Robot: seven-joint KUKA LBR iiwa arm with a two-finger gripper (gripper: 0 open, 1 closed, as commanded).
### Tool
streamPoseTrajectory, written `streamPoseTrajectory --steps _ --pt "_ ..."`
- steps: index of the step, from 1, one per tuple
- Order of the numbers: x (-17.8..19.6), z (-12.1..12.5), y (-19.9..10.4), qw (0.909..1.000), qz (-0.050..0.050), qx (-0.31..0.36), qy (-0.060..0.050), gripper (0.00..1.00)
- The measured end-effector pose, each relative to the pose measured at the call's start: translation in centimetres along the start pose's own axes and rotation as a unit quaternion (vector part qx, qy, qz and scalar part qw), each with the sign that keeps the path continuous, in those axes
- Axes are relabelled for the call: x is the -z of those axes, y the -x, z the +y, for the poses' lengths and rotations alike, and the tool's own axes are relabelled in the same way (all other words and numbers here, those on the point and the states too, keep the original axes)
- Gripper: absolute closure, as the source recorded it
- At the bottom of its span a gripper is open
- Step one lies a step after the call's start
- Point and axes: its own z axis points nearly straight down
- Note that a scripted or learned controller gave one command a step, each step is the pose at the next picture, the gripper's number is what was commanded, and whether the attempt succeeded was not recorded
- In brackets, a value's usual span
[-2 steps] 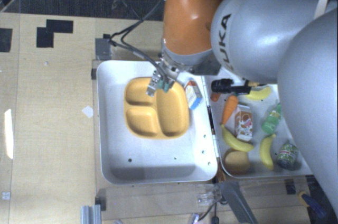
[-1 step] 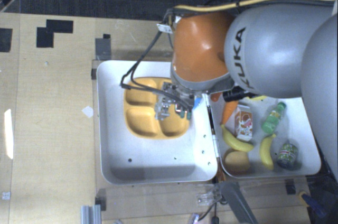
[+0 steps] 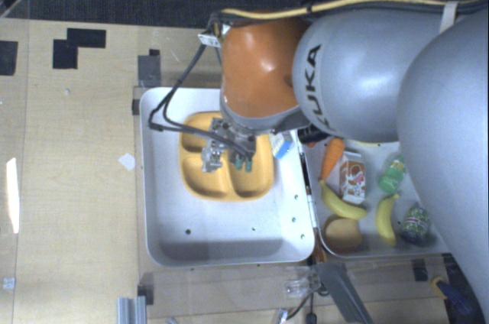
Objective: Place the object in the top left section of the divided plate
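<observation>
The gripper point(image 3: 228, 155) hangs over the yellow divided plate point(image 3: 225, 189) in the left bin point(image 3: 221, 238). Finger state — cannot be determined.

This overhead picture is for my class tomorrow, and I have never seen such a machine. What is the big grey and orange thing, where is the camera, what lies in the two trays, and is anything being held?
The big grey and orange shape is a robot arm, reaching in from the right. One camera, fixed above the bench, looks down at a slant. At the arm's end is a two-finger gripper, hanging over a yellow divided plate in the left white bin. I cannot tell whether it holds anything. The right white bin holds play food: a carrot, two bananas, a small carton, a green bottle, a brown potato-like piece and a small can.
</observation>
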Motion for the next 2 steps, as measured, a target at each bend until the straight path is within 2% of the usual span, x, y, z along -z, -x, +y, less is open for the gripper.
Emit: streamPoseTrajectory --steps 1,2 --pt "0.0 0.0 0.0 1.0 0.0 0.0 0.0 0.0" --pt "1.3 0.1 0.2 1.0 -0.004 0.0 0.003 1.0"
